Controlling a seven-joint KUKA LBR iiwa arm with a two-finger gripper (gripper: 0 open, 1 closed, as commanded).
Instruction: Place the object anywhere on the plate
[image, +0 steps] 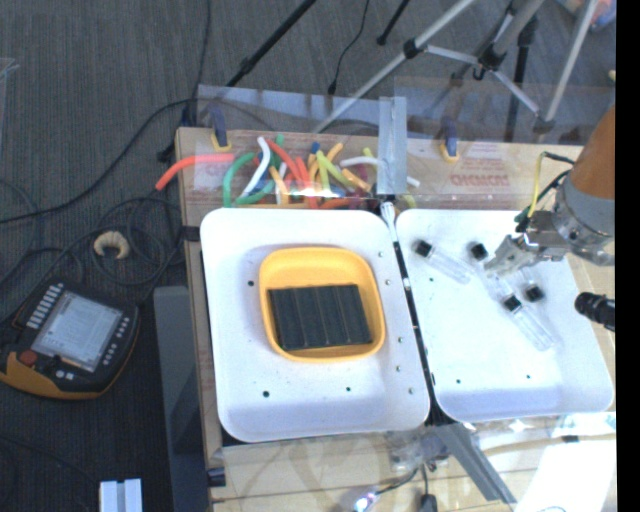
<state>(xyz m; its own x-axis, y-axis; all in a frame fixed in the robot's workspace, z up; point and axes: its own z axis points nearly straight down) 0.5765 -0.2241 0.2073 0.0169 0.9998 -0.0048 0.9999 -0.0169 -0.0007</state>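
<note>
Plate (272, 275) first: yellow, squarish with rounded corners, it sits in the middle of the left bin (232, 390) with a dark ribbed insert lying flat inside it. Over in the right bin (470, 385) the gripper (503, 256) hangs low near the bin's upper right part, the grey arm (590, 195) coming in from the right edge with its orange band just visible above the wrist. From here I cannot tell how the gripper is set or whether it has anything; metal parts and a clear object blur together beneath it. Several small clear tubes with black caps are scattered on the white floor of that bin: one tube (440, 258) lies to the left of the gripper, apart from it, and another tube (527, 316) lies just below it, slanting toward the bin's lower right. All of them are well apart from the plate, with the ridge between the two bins in between. Behind the bins, a tangle of coloured cords (290, 175) rests along the back of the tabletop (480, 170).
</note>
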